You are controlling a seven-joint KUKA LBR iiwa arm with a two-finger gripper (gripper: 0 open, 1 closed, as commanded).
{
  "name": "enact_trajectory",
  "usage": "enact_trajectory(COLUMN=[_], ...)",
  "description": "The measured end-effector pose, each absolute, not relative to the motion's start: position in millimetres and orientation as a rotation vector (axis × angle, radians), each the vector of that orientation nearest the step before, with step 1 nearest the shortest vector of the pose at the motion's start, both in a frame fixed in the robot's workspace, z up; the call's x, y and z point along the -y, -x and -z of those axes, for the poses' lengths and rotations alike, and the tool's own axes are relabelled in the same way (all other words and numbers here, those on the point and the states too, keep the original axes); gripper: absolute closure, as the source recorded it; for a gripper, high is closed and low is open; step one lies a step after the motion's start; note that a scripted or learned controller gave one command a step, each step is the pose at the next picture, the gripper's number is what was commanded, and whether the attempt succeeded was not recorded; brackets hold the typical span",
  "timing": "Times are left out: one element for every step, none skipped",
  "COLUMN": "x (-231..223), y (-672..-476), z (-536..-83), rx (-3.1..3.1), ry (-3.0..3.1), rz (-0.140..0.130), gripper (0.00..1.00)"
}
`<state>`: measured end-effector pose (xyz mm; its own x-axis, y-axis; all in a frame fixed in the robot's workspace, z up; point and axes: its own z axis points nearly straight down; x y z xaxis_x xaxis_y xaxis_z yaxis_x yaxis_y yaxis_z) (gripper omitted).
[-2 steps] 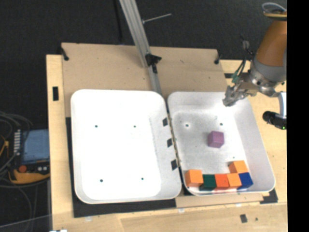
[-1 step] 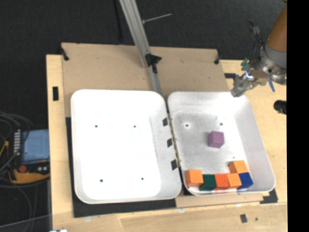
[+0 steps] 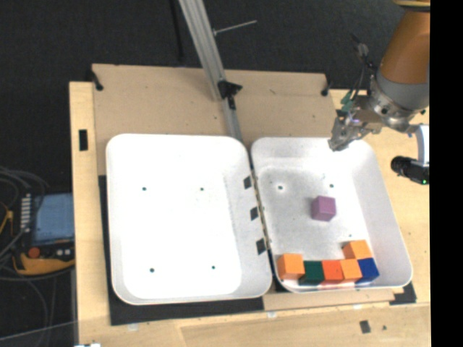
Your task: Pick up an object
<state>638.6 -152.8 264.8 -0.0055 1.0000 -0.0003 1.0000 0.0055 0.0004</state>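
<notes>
Lone small purple cube (image 3: 324,208), matte, sitting on the floor of the right-hand shallow white bin (image 3: 385,194), roughly mid-floor, well apart from every wall and from the other blocks. No long axis to speak of: a cube, turned slightly askew to the bin's edges. Likely the easiest pick, since nothing crowds it.

Along the bin's near edge, a packed row of small blocks: orange block (image 3: 291,264) at the left end, dark green block (image 3: 312,271) touching it, another orange one beside that, then a blue block (image 3: 367,268) toward the near right corner, with a further orange block (image 3: 357,250) just behind the row. All touching or nearly so, and tight against the near wall, so probably harder to close on cleanly.

Two-finger gripper (image 3: 340,142) hanging over the bin's far edge, near its far right corner, at the end of the grey arm with the orange band (image 3: 406,45) reaching in from the right. Nothing seen between its tips; whether apart or together, cannot tell at this size and angle.

Key relation: purple cube lying toward the near side from the gripper and a touch to the left, with open floor between. Next move, by judgement: travel inward over the bin centre, then descend.

Left-hand shallow white bin (image 3: 181,215) alongside, sharing the middle edge.
</notes>
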Motion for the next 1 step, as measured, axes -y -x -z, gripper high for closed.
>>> enact_trajectory(x=[96.4], y=[-639.8], z=[-269.8], rx=[-2.230], ry=[-2.214], rz=[-0.002], gripper=[1.00])
